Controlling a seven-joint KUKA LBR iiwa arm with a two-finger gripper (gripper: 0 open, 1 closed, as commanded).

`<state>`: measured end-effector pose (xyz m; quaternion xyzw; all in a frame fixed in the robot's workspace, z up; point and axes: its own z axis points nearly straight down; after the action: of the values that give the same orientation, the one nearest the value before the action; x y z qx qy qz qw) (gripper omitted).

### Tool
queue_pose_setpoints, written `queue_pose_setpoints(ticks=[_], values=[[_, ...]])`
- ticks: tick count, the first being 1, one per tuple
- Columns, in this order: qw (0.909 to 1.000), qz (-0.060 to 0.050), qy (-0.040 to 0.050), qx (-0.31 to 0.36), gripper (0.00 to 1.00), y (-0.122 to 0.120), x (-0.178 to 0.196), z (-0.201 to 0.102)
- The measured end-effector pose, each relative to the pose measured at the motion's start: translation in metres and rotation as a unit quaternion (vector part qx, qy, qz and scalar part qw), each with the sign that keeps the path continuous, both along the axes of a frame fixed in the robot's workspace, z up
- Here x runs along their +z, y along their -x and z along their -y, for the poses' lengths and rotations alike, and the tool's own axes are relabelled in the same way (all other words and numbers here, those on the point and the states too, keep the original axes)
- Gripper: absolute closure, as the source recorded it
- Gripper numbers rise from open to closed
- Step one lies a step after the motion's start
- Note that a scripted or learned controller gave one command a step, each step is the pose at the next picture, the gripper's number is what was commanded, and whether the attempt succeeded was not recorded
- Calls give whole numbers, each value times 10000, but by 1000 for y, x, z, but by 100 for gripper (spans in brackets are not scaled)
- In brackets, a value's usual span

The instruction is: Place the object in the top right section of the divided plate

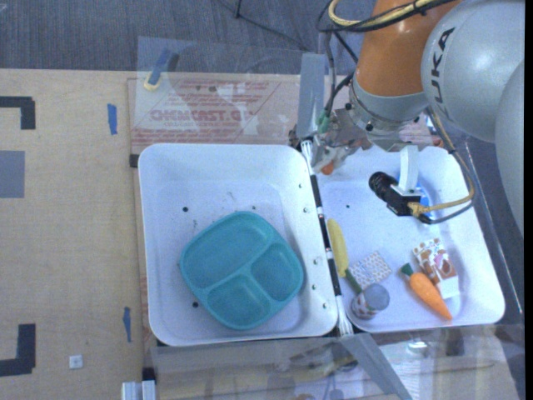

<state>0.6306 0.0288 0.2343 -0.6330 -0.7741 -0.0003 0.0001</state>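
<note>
Teal plate [241,279] sits in the left bin [166,173], down-left of our gripper [333,152] at the divider. Can't tell whether it's holding anything or how it's set.

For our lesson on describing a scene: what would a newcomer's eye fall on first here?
Probably the big grey arm with its orange band, reaching in from the upper right above the right bin. Next, the teal divided plate lying in the left bin. Then the small items in the right bin: a carrot and a yellow corn cob.
</note>
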Motion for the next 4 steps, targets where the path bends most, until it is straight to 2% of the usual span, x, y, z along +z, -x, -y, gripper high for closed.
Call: queue_pose_setpoints(ticks=[1, 2, 3, 4], values=[[9994, -11, -1, -339, 100, 5, -30, 22], [9969, -18, 0, -789, 100, 48, -46, -31], [9924, -9, 0, 1232, 100, 74, -28, -107], [9958, -11, 1, 912, 100, 100, -62, -189]])
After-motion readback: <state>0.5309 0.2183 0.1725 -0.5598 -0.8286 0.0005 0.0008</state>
